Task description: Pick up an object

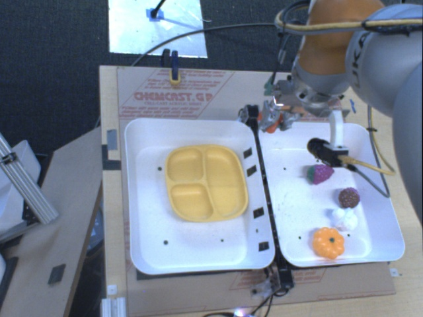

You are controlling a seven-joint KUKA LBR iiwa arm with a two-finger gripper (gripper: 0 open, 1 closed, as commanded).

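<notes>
The left bin holds a yellow sectioned plate, lying flat at about its centre. The gripper hangs over the far end of the seam between the two bins, at 11 o'clock of the right bin. Whether it is open or closed cannot be told from this angle.

The loose pieces to pick lie in the right bin, all well apart from the gripper. A pink berry sits just toward 12 o'clock of the bin's centre. An orange pumpkin rests at 6 o'clock near the front rim. Just beside the pumpkin, at its 1 o'clock, is a small white lump. A dark maroon berry lies close by at the lump's 12 o'clock.
</notes>
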